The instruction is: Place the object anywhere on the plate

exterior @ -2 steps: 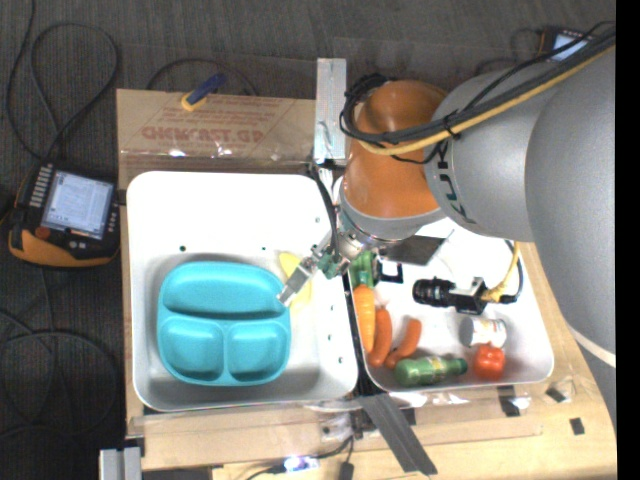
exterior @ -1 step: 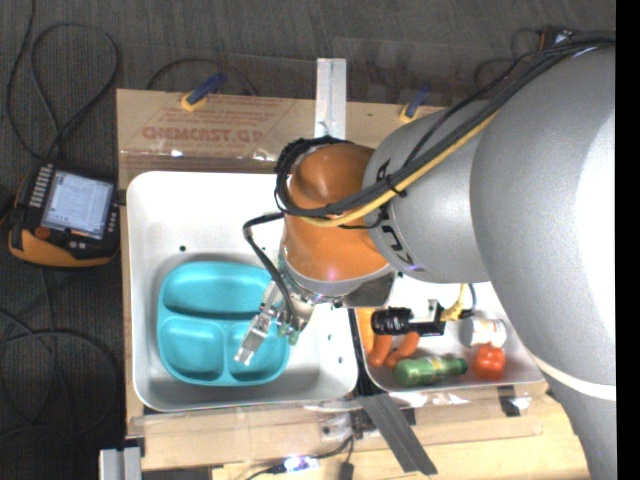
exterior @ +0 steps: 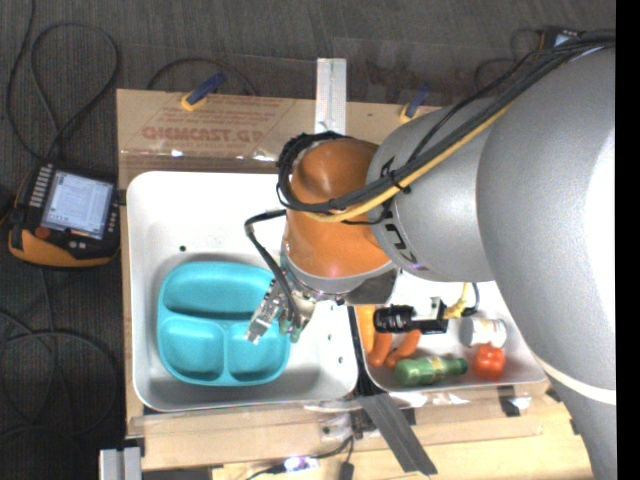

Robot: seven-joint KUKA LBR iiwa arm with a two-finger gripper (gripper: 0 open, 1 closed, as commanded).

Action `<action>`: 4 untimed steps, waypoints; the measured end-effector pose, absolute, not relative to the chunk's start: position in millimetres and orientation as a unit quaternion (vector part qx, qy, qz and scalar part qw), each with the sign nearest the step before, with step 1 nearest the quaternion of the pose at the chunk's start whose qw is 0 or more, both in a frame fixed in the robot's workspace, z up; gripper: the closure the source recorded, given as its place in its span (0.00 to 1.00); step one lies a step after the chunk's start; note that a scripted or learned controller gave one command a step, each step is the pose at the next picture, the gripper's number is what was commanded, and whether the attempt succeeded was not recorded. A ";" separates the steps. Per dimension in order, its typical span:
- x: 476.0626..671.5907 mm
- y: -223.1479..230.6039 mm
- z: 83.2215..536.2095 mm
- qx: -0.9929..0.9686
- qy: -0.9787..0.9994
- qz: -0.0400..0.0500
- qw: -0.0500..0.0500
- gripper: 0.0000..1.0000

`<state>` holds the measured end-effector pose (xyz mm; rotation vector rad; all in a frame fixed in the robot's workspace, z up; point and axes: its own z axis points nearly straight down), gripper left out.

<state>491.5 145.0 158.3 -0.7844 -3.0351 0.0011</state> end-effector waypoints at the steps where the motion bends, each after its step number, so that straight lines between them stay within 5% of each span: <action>1: 484.5 184.1 222.4 -0.103 -0.995 0.000 0.000 1.00; 2: 483.1 227.7 180.9 -0.056 -0.998 0.001 0.001 1.00; 3: 549.9 223.1 178.3 -0.010 -1.000 0.001 -0.001 1.00; 4: 538.7 233.7 221.9 -0.068 -0.998 0.000 -0.001 1.00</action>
